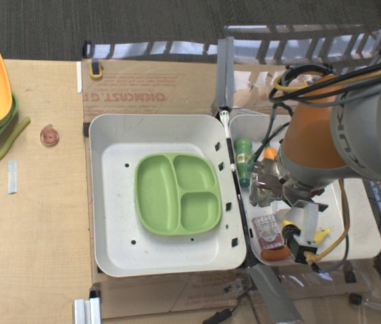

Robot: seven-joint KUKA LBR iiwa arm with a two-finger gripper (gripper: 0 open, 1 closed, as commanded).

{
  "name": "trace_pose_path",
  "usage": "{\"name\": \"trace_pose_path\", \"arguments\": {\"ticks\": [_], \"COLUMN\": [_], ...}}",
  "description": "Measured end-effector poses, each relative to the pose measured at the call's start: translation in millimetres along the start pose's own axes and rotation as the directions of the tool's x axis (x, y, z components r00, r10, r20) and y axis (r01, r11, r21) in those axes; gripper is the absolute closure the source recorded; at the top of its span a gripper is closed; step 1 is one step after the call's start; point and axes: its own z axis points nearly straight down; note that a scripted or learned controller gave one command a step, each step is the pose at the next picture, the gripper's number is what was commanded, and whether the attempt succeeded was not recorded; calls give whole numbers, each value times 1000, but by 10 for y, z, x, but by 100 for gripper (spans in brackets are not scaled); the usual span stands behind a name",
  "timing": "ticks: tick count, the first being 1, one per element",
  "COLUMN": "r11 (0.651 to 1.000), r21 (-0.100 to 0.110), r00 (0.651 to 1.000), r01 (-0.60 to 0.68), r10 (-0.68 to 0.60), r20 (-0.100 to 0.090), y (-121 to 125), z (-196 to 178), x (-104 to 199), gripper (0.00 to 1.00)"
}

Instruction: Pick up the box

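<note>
Floor: dark grey ribbed carpet (143, 12) across the top of the camera view. Light wooden counter (35, 248) fills the left side. A flattened brown cardboard sheet with reversed red print (150, 90) lies behind the bins, on the counter. A grey metal upright post (225, 73) stands between the bins at the back. A silver metal rail frame (298, 42) runs along the upper right. Lighting is even and diffuse, with soft shadows.

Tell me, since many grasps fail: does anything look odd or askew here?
Nothing looks spilled or damaged. The green divided plate sits slightly askew in the left bin; the box lies flat in the right bin.
</note>
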Motion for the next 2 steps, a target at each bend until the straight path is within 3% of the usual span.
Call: {"name": "trace_pose_path", "arguments": {"ticks": [1,2], "r11": [1000,977], "r21": [4,-3], "r00": [1000,977], "r01": [1,215], "r10": [-1,-215], "r20": [3,-1], "y": [2,47], "z": [-77,-62], "x": [-12,-536], "gripper": [100,100]}}
